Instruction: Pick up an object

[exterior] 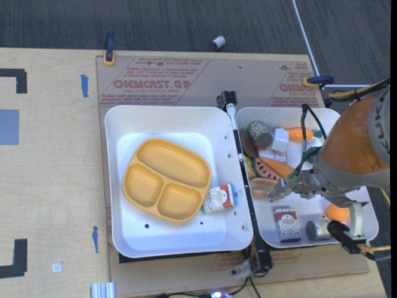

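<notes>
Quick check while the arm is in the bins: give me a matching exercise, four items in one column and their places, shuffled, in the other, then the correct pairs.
Items:
1. yellow three-compartment plastic plate
2. small white and red carton
3. green can with a grey lid
4. red and white flat packet

Places:
A. far end of the right bin
B. near end of the right bin
C. middle of the left bin
D. left bin, beside the plate's right edge

Pairs: 1-C, 2-D, 3-A, 4-B
</notes>
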Controlling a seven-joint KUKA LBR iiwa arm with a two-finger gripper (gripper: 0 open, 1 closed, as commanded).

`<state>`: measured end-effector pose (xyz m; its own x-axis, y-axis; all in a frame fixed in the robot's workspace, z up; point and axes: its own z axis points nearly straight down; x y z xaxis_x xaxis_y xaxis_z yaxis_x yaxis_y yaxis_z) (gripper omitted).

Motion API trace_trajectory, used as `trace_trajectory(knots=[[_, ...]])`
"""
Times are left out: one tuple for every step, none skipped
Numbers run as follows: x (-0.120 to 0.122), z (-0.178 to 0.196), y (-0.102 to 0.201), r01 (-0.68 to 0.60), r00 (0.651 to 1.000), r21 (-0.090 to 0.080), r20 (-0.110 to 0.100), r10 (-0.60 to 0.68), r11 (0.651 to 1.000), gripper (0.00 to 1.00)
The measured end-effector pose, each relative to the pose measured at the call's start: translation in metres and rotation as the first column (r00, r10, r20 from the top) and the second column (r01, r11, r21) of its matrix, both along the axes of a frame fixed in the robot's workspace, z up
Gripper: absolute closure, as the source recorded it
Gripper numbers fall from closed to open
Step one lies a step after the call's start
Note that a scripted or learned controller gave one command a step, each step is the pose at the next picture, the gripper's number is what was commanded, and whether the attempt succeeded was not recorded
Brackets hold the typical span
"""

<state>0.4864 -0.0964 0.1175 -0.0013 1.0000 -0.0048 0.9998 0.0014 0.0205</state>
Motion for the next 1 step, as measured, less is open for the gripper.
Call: trace_trajectory(knots=[[-0.0063, -0.0313, 0.0019, 0.001, 1.0, 0.006, -0.019, -0.001, 1.0, 0.0]])
